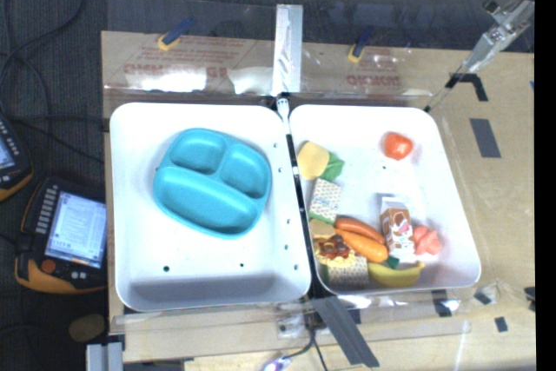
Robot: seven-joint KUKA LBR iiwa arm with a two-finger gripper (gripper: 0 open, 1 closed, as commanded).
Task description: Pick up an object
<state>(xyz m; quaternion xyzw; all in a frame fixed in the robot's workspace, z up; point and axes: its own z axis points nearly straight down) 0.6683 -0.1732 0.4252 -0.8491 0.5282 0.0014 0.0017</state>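
The claw (508, 17) hangs at the surface's far right corner; its state cannot be told. Well down-left of it, toy foods crowd the right bin (452, 178), a red tomato (397, 145) nearest.

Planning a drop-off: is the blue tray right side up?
Right side up: the blue tray in the left bin shows three hollow compartments facing up, holding nothing.

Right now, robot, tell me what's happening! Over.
Gripper up past the right bin's far corner, holding nothing. Tomato sits alone. Other toy food crowded along the near side.
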